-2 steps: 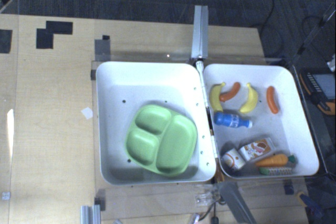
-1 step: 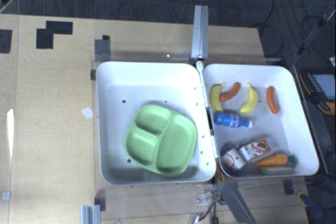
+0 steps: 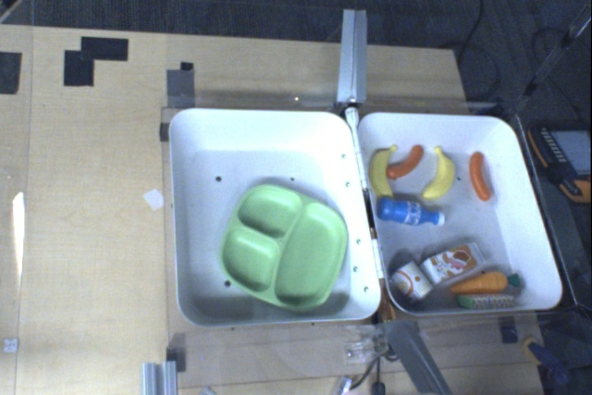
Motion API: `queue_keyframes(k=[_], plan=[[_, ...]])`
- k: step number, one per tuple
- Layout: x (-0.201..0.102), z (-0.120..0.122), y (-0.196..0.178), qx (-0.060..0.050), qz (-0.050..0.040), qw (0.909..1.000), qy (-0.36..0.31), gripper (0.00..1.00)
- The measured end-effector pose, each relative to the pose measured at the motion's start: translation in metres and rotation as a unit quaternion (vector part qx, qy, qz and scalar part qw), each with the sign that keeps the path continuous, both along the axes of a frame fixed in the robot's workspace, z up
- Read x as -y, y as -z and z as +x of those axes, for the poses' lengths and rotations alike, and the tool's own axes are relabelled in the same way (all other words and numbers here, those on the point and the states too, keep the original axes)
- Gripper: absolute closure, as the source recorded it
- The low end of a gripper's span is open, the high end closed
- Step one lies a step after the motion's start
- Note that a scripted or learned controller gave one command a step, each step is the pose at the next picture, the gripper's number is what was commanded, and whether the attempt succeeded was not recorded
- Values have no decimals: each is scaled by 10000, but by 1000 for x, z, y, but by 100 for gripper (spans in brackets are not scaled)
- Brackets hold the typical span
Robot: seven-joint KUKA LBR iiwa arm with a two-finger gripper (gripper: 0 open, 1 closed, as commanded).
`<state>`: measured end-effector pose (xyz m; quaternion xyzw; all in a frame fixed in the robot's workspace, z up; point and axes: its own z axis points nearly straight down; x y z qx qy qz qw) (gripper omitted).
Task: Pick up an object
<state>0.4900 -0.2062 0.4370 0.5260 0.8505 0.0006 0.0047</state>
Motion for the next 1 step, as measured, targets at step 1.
queue_keyframes(k=[1], plan=[[0, 2, -13, 47, -19, 10000, -28, 100]])
